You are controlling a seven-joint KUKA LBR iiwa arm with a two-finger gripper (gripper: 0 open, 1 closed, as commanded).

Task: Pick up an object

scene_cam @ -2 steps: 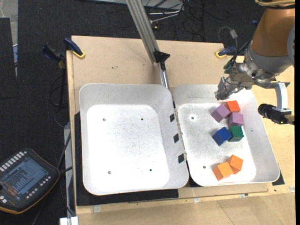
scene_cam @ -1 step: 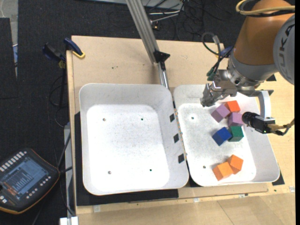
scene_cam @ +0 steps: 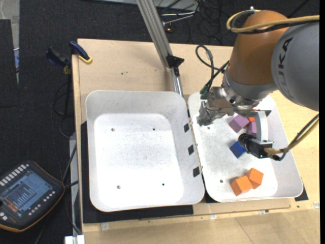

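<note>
The dark metal two-finger gripper (scene_cam: 205, 117) hangs over the upper left of the right-hand shallow white plastic bin (scene_cam: 213, 184), near the wall shared with the left-hand shallow white plastic bin (scene_cam: 101, 136). Whether it is apart or together I cannot tell. No block sits directly under it. The small lilac purple block (scene_cam: 238, 122) is nearest, at about three o'clock from the gripper; the small blue cube (scene_cam: 237, 149) at four o'clock, the two orange blocks (scene_cam: 247, 181) at five o'clock, well apart. A short shift toward three o'clock looks needed.
</note>
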